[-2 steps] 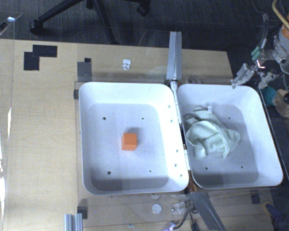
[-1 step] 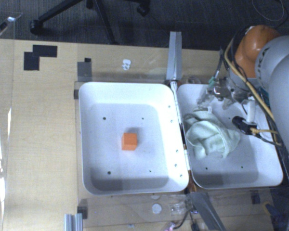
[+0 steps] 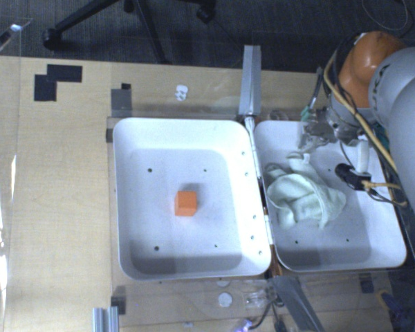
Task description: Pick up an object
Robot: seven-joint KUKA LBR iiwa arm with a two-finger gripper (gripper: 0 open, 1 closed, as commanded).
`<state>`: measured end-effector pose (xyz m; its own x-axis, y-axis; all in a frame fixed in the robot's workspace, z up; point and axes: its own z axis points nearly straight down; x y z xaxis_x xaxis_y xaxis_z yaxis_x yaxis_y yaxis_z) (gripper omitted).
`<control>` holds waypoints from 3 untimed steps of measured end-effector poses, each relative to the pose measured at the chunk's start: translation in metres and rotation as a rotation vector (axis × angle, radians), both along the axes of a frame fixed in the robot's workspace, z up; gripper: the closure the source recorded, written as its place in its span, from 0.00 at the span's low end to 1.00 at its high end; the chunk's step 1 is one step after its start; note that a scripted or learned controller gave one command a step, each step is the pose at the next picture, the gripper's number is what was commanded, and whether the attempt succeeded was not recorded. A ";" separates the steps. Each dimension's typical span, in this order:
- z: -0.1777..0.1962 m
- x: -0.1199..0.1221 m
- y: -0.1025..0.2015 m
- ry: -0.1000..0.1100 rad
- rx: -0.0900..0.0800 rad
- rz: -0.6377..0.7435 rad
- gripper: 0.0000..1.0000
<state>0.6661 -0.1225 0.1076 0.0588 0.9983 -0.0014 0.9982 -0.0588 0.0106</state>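
Orange cube (image 3: 186,203) mid-bin, walls well apart

A light wooden bench (image 3: 55,206) stands on dark carpet floor (image 3: 283,12). A black office chair base (image 3: 135,5) rests behind it.

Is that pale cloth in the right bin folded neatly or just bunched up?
Bunched up. The cloth lies in a rumpled heap with uneven folds and creases, on the floor of the right bin.
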 end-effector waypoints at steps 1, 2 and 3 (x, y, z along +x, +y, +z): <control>0.079 0.004 0.062 0.005 0.003 -0.205 1.00; 0.078 0.004 0.062 0.006 0.003 -0.205 0.00; -0.021 0.004 0.038 0.005 0.003 -0.105 0.00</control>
